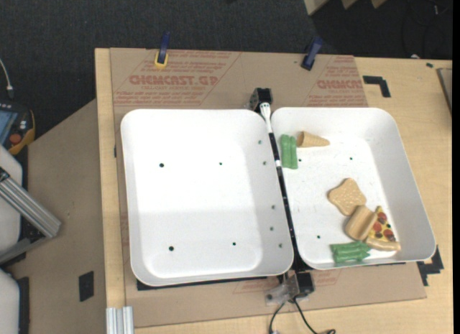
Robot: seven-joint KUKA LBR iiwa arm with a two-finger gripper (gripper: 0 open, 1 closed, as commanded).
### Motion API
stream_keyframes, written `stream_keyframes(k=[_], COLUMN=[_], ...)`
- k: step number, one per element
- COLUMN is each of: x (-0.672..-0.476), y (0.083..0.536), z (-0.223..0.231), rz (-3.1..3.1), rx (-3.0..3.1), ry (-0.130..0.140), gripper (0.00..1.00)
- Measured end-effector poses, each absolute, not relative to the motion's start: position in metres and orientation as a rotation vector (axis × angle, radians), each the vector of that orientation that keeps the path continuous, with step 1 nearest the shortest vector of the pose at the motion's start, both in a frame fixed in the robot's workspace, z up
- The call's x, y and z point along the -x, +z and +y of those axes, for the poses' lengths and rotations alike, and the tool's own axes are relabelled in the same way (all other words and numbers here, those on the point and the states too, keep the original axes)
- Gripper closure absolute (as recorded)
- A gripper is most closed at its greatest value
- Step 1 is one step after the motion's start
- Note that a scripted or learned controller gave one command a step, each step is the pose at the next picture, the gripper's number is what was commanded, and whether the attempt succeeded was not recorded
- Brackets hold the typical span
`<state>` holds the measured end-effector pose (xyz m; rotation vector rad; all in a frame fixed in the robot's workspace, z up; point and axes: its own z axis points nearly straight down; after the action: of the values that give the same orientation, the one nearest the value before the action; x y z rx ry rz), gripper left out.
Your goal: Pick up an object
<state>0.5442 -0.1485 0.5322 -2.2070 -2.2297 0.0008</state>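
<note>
Right bin point(402, 153) holds green sticks point(288, 151), cone point(311, 139), toast point(347, 195), what looks like pizza point(381, 230); jaw state indeterminable.

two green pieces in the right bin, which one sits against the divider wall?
The upright green piece, near the bin's far left corner beside the cone-shaped piece. The other green piece lies crosswise by the near wall, next to the pizza slice.

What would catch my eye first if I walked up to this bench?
Probably the two white bins side by side on the brown board: the left bin shows bare white floor, while the right bin holds small toy foods. A pizza slice lies near its lower right corner beside two tan bread pieces, and a green strip sits against its left wall, next to a small cone-shaped piece.
</note>
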Motion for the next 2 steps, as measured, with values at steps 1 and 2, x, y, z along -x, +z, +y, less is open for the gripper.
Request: stream_keyframes(k=[1,2], x=[-0.5319,-0.5334], y=[0.4378,0.4439], z=[-0.2229,-0.2203], rz=[-2.21,-2.223], rx=[2.222,2.224], ry=[0.008,0.0], gripper=[1.0,0.0])
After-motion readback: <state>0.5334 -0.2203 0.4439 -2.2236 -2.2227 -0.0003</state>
